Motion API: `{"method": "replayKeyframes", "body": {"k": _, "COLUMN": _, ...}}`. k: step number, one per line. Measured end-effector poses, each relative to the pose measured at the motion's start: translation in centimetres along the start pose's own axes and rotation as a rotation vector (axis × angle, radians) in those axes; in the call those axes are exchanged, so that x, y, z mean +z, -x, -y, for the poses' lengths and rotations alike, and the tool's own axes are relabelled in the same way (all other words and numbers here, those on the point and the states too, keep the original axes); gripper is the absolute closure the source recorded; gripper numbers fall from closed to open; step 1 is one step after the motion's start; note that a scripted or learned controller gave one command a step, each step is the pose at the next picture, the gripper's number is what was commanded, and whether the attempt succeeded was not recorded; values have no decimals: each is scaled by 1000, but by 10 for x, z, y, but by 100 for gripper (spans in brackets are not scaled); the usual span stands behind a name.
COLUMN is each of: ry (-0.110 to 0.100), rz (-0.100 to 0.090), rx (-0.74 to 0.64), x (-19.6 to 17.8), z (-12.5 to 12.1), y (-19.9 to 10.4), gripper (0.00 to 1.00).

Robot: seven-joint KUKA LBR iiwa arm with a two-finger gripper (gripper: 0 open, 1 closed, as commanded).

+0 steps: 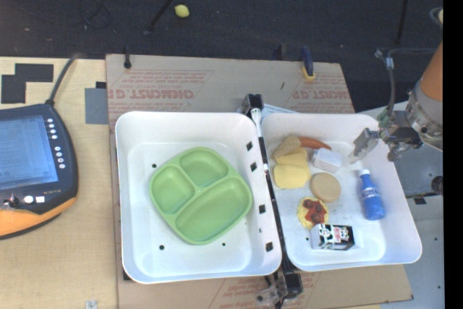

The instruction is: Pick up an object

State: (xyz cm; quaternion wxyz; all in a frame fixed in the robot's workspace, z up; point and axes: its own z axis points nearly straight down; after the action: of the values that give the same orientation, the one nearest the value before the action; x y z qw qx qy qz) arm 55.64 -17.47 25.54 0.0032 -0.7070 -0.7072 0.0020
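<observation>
Nearest me, a black-and-white carton (333,236) lies at the front of the right bin (405,246), beside a red-and-yellow piece (313,213). I see a blue bottle (372,195), round cookie (325,187) and yellow block (291,175) further in. The left bin (137,242) holds a green tray (200,194). My end effector (380,139) hovers over the right bin's far right corner; I cannot tell its finger state.

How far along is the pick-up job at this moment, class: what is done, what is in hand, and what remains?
Done: nothing looks lifted; the blue bottle, round cookie and black-and-white carton all lie in the right bin. In hand: the gripper sits over that bin's far right corner, with nothing visibly between its fingers. Left: choosing an item, grasping and lifting it.
</observation>
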Motion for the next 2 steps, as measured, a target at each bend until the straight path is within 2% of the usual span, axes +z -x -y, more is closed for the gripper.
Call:
{"method": "replayKeyframes", "body": {"k": 1, "ry": -11, "rz": -5, "rx": -5, "x": 76, "z": 35, "y": -74, "gripper": 0}}
{"method": "replayKeyframes", "body": {"k": 2, "ry": 3, "rz": 0, "rx": 0, "x": 158, "z": 58, "y": -57, "gripper": 0}}
